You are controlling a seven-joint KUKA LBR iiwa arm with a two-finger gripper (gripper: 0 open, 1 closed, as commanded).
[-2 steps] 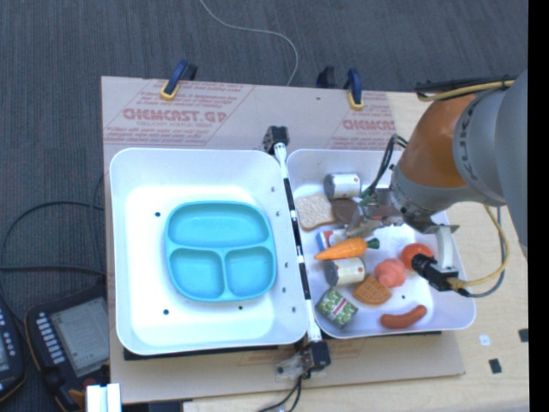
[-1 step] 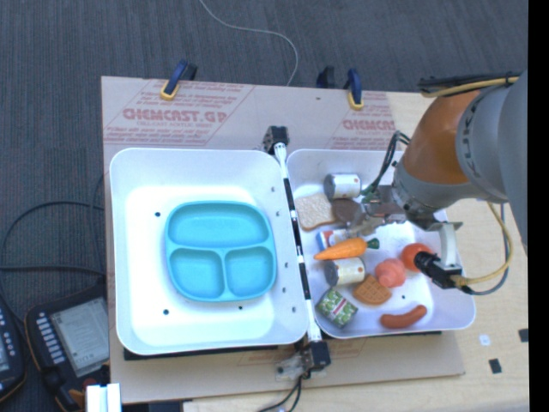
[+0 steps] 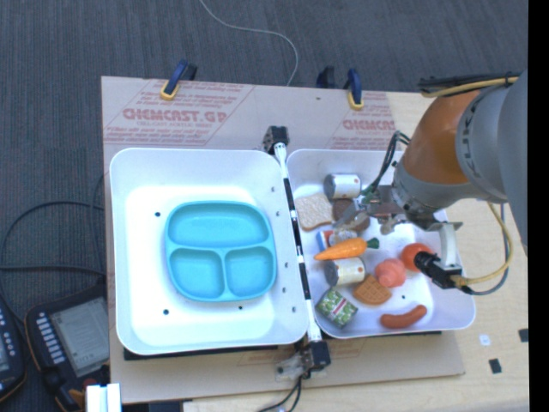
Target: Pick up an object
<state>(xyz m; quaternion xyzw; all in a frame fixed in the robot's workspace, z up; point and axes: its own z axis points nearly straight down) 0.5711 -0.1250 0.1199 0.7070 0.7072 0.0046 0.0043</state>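
Tool point(image 3: 360, 215) low in right bin point(image 3: 459, 312), approach step, hovering near carrot point(image 3: 341, 250); can't tell its state. Next: descend, grasp.

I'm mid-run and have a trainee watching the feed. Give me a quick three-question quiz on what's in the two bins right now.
1. True or false: the light blue three-compartment plastic tray lies in the right-hand white bin.
2. Which item lies nearest the front edge of the right-hand bin? A) the orange toy carrot with a green top B) the brown toy sausage C) the slice of brown toy bread
3. Fill in: the arm's gripper is over the ____-hand bin.

Key: 1 false, it lies in the left-hand white bin. 2 B. 3 right.
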